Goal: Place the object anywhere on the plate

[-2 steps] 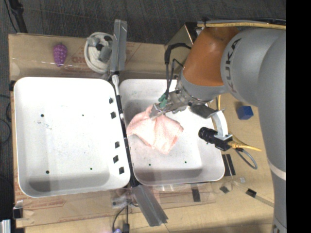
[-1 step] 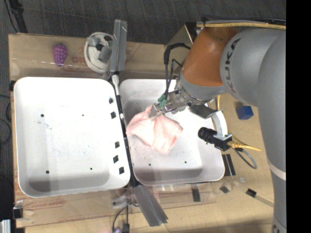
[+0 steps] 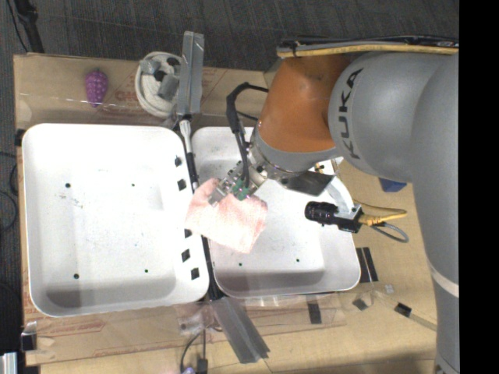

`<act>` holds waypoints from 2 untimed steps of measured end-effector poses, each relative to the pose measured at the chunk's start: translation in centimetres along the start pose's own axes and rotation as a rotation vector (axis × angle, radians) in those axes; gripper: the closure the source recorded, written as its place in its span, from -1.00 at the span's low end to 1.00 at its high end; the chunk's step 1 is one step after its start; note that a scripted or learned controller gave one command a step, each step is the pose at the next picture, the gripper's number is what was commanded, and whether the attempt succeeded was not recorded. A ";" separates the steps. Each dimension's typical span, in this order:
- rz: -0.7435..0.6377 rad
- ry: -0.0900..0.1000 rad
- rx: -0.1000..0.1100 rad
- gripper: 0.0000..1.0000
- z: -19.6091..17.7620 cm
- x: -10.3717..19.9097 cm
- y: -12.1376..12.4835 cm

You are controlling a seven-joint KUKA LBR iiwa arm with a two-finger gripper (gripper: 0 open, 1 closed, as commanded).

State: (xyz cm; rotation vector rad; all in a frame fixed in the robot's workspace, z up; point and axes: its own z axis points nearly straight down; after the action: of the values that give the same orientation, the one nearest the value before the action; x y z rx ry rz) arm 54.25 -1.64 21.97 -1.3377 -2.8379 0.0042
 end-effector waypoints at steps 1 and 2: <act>-0.403 -0.001 -0.001 1.00 -0.8 4.0 1.5; -0.805 -0.003 -0.001 1.00 -0.1 7.8 3.9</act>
State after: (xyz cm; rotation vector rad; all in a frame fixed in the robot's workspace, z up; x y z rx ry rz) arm 52.30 6.90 22.06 -0.1196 -3.1370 0.0018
